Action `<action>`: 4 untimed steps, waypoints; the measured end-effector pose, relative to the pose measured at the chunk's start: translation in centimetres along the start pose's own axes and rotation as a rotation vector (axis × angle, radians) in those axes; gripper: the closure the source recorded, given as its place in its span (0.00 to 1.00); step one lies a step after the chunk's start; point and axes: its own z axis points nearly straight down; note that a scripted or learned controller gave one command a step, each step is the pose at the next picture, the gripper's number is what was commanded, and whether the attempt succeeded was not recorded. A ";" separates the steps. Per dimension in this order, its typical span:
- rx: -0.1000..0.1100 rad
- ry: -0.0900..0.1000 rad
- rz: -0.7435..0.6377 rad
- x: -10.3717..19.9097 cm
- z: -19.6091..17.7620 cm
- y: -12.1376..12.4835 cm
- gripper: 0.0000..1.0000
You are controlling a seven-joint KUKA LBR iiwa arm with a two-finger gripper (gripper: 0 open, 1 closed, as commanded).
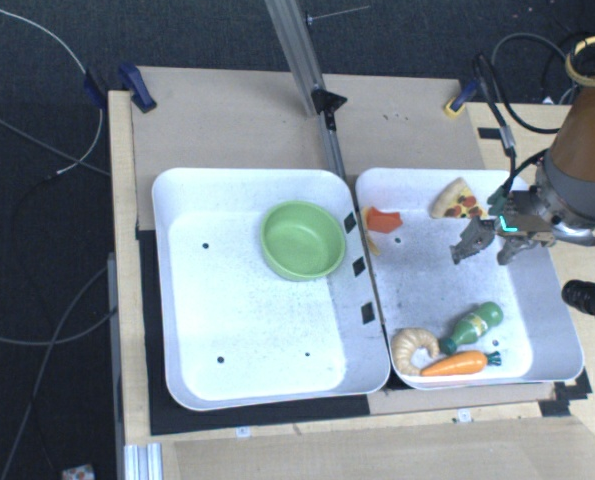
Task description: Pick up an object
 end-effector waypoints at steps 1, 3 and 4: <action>-0.006 0.000 0.000 0.0 -0.3 0.1 0.00; 0.003 0.001 0.000 -0.1 10.3 0.6 0.00; 0.001 0.001 0.001 0.0 15.7 0.5 0.00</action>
